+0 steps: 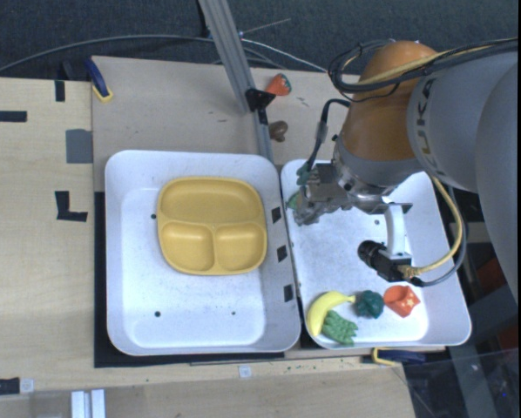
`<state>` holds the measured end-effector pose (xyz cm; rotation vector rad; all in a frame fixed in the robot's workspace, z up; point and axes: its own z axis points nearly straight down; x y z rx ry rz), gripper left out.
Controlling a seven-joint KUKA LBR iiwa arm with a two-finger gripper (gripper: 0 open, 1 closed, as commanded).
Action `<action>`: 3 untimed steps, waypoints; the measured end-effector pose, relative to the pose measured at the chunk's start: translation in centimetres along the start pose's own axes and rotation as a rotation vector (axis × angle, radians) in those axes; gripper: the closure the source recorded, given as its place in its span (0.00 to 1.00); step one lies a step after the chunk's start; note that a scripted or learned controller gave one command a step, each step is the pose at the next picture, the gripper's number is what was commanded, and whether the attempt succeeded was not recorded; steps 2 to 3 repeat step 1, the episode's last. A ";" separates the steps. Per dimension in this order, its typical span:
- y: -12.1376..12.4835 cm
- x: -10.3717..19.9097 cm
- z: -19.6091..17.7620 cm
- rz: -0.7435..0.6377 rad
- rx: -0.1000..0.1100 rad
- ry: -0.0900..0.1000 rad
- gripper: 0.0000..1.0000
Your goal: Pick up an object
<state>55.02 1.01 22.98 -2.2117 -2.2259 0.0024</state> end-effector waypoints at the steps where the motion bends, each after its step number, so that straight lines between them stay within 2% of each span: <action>1: -1.2 6.0 0.8 -0.002 0.000 0.000 1.00; 3: -1.2 6.0 0.8 -0.002 0.000 0.000 1.00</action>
